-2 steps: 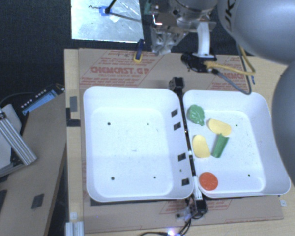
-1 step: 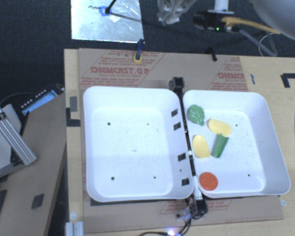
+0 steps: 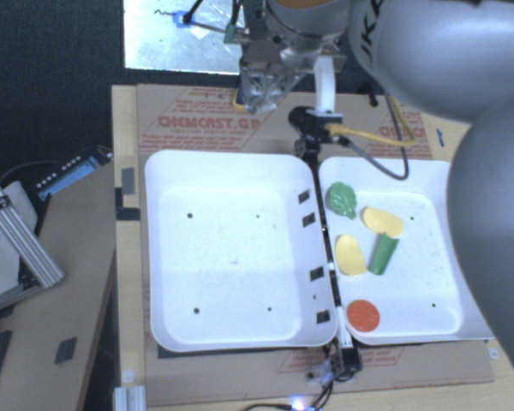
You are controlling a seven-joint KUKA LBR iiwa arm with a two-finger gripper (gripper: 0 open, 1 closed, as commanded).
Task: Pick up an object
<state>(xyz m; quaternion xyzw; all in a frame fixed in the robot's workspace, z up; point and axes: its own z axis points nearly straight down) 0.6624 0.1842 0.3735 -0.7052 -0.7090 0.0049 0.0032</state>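
Several small items lie in the right bin [image 3: 428,272]: a green leafy piece [image 3: 341,199], a pale yellow piece [image 3: 383,222], a second yellow piece [image 3: 350,254], a green cylinder [image 3: 382,253] and an orange-red round piece [image 3: 363,316]. My gripper [image 3: 261,88] hangs high over the cardboard behind the back edge of the left bin [image 3: 231,255], well away from all the items. It is blurred and seen from above. The bulky grey arm [image 3: 463,50] covers the upper right.
Both bins rest on a cardboard sheet [image 3: 197,122]. Black clips [image 3: 308,221] run along the seam between the bins, with a black mount and yellow cable [image 3: 368,135] at its far end. An aluminium frame [image 3: 17,238] stands at the left.
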